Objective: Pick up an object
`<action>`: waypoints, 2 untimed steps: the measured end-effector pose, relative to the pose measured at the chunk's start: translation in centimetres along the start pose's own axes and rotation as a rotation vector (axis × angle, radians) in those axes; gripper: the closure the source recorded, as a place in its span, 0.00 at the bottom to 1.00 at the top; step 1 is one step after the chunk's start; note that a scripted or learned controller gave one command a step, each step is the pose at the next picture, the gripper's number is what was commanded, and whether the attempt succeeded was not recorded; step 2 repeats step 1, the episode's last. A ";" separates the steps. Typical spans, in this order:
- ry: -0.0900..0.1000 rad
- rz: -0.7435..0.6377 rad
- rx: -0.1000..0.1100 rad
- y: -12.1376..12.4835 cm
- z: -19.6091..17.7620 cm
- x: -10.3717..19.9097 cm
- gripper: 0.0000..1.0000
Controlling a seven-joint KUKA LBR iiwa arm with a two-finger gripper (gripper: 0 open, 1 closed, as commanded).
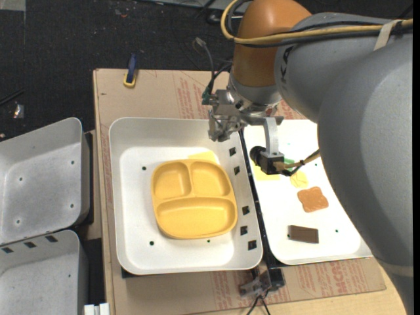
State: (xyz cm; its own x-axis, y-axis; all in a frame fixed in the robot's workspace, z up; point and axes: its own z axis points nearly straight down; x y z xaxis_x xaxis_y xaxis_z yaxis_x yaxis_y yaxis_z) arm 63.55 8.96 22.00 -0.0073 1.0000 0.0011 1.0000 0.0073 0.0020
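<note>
A yellow divided plate [194,199] lies in the left white bin [131,176], with a pale yellow piece [205,155] poking out from under its far edge. The right bin [341,241] holds a yellow item [296,174], an orange-brown toast-like piece [312,199] and a dark brown block [303,234]. My gripper [243,146] hangs over the wall between the two bins, near their far end. One black-tipped part of it reaches down beside the yellow item. The big grey arm hides the right bin's far corner.
The bins sit on a cardboard sheet [164,87] with a small blue and yellow tool [131,71] at its far left. Grey trays [39,176] stand off to the left. Cables loop around the orange wrist band [269,38].
</note>
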 end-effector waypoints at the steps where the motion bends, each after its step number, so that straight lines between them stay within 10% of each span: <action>1: -0.001 0.004 0.001 -0.1 0.0 -0.3 0.00; 2: -0.001 0.004 0.001 -0.1 0.0 -0.3 0.00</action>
